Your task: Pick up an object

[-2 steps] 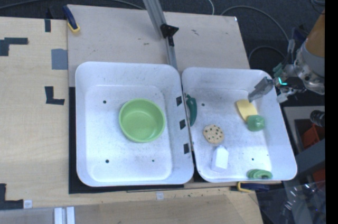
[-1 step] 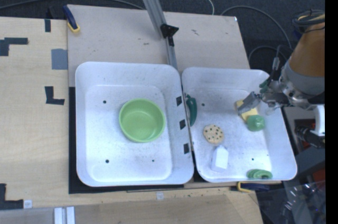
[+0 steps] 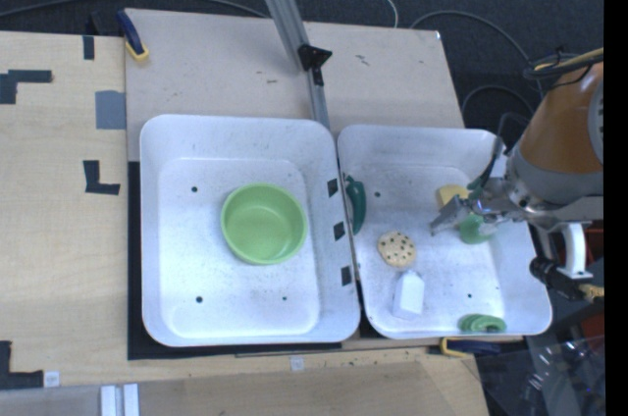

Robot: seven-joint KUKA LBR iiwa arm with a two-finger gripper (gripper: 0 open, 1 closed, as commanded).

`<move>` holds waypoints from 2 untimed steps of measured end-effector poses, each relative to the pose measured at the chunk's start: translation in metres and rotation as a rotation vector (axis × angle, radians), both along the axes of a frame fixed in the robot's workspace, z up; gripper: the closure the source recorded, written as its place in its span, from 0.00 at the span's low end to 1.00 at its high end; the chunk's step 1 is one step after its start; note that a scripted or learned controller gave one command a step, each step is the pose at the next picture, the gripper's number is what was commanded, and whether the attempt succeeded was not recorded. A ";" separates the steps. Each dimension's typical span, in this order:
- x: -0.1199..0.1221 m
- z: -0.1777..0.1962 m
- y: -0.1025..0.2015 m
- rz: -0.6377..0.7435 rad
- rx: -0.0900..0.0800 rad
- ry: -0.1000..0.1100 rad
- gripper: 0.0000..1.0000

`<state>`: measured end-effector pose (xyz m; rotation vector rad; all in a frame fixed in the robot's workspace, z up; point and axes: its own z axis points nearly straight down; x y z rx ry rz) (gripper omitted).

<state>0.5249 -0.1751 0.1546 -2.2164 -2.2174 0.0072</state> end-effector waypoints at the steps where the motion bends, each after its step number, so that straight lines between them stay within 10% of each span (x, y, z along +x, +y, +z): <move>1: -0.003 -0.065 0.001 0.001 0.000 0.000 0.00; 2: -0.002 -0.051 0.002 0.002 0.000 -0.003 1.00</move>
